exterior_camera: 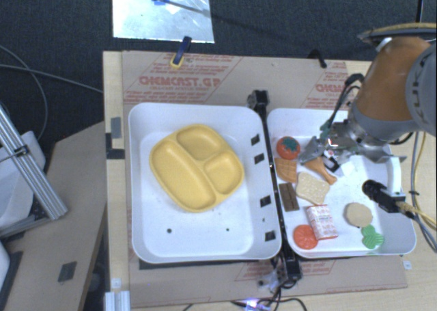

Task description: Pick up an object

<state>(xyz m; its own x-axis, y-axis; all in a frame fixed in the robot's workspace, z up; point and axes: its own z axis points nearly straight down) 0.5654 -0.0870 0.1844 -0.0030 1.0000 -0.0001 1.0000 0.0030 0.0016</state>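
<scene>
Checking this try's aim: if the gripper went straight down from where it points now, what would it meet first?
Probably the orange strip just under the gripper, beside the cracker; depth is unclear from above.

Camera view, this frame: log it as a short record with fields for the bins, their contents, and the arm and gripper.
left bin: shallow white bin holding a yellow three-compartment plastic plate
right bin: shallow white bin with small toy foods
right bin items: red round piece with green top; beige square cracker; red-and-white packet; red disc; tan round cookie; green piece
arm: grey with orange band, entering from the right
gripper: low over the right bin's upper part; finger state unclear
</scene>
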